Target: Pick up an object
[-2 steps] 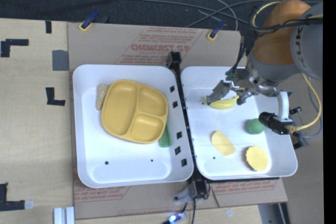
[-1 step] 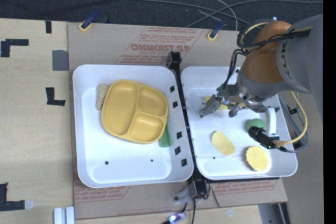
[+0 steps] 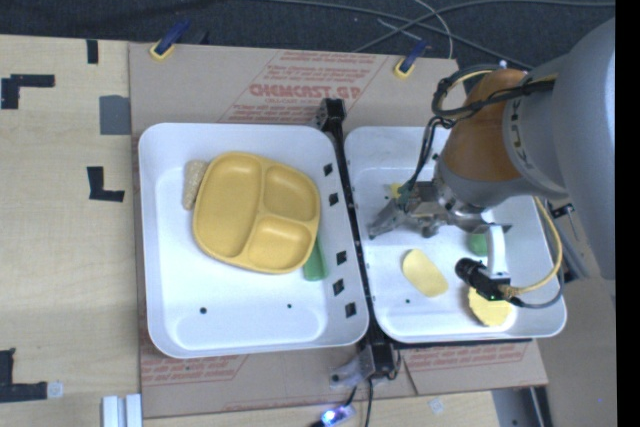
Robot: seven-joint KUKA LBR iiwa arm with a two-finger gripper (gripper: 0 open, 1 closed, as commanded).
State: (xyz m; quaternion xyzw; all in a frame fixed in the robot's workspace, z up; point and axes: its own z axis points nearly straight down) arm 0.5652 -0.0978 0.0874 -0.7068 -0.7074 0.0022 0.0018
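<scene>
Grey-fingered gripper [image 3: 385, 221] hangs spread and holding nothing over the right white bin [image 3: 540, 323]; better to centre above the pale yellow oval piece [image 3: 425, 273] before descending.

The cardboard sheet [image 3: 300, 85] bears red print reading "CHEMCAST GP".

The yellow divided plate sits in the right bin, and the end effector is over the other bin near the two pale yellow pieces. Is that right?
Not quite. In the camera view, the yellow divided plate sits in the left bin, not the right one. The rest holds: the end effector is over the right bin, near the two pale yellow pieces.
</scene>
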